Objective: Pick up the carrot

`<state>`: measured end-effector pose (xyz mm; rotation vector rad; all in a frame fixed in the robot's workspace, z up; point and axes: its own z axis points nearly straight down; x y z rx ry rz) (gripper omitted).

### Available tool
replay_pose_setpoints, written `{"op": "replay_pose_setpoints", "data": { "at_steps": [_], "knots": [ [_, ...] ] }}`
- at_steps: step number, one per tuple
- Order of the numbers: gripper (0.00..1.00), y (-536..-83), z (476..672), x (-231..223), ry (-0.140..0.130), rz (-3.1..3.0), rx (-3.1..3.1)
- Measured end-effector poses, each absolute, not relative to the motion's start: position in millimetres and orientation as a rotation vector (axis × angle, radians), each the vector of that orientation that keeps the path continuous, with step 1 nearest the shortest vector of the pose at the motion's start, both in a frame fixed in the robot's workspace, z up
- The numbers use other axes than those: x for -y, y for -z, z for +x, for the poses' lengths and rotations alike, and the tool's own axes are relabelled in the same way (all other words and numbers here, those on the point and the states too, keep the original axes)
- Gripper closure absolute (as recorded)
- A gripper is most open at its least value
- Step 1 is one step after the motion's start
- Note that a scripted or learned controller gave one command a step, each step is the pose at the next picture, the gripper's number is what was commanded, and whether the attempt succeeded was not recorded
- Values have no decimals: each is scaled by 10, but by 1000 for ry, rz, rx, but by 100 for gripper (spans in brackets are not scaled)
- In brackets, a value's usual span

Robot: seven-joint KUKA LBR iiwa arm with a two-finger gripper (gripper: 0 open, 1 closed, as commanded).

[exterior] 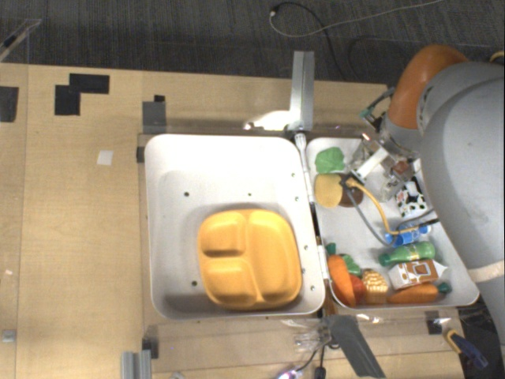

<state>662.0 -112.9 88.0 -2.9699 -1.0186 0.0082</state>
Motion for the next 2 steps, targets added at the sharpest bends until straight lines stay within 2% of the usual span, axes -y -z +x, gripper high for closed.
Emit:
{"op": "replay_pose_setpoints", "data": {
  "at_steps": [1,2],
  "knots": [
    [0,-876,6620,1249,-1,-2884,1231],
    [100,-1011,6658,1234,18,-2889,1243]
  ]
}}
